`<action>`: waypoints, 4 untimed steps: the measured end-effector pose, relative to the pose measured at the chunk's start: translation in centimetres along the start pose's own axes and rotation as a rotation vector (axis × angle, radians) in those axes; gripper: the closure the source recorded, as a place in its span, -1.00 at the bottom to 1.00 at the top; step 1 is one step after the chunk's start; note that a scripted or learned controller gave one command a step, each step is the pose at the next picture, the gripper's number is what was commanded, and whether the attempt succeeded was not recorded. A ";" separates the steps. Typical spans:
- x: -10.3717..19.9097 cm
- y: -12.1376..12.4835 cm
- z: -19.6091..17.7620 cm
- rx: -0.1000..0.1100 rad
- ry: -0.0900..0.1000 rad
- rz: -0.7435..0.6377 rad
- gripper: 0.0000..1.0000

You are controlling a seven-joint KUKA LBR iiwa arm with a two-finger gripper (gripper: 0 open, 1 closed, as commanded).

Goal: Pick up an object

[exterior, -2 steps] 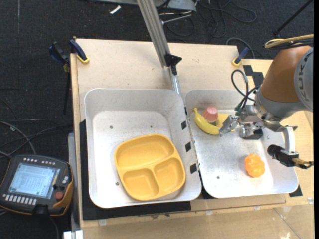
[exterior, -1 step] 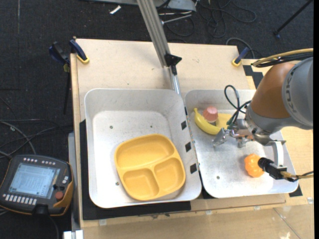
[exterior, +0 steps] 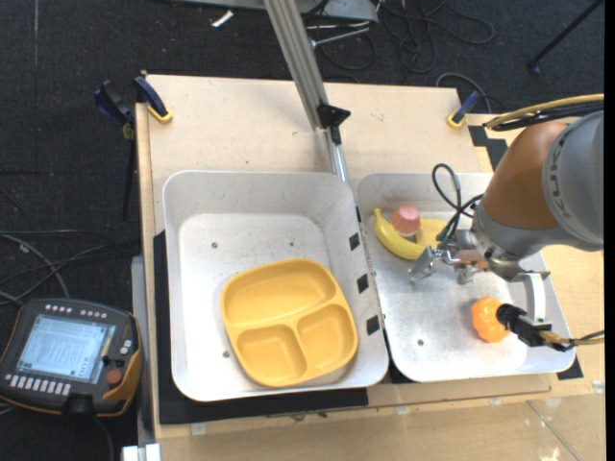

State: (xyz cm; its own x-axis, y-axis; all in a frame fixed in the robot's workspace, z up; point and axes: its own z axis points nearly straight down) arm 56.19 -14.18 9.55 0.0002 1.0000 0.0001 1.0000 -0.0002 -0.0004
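Nearest the camera, in the left bin (exterior: 192, 257), a yellow divided plate (exterior: 288, 320) lies flat. In the right bin (exterior: 432, 339), an orange round thing (exterior: 487, 319) sits close to the near rim. My arm (exterior: 538, 185) comes in from the right, its orange band high over that bin's right side, and it bends down steeply so the wrist hangs low above the bin floor. My claw (exterior: 440, 262) points left, set between the orange thing and the banana (exterior: 396, 238), just beside the banana's right end. I cannot tell whether the claw is apart or together, and I see nothing held in it. Beyond the banana, touching it, stands a small pink thing (exterior: 407, 219).
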 end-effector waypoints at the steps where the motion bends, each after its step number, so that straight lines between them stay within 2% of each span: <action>1: 0.0 0.1 -1.0 -0.002 0.000 0.000 1.00; 3: -0.3 0.6 -12.7 -0.007 -0.002 -0.003 1.00; 4: 4.5 -1.2 -12.3 0.001 0.001 -0.007 1.00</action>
State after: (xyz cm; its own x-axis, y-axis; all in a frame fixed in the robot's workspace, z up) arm 54.99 -9.71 21.89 -0.0065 1.0000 0.0016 1.0000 0.0065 -0.0018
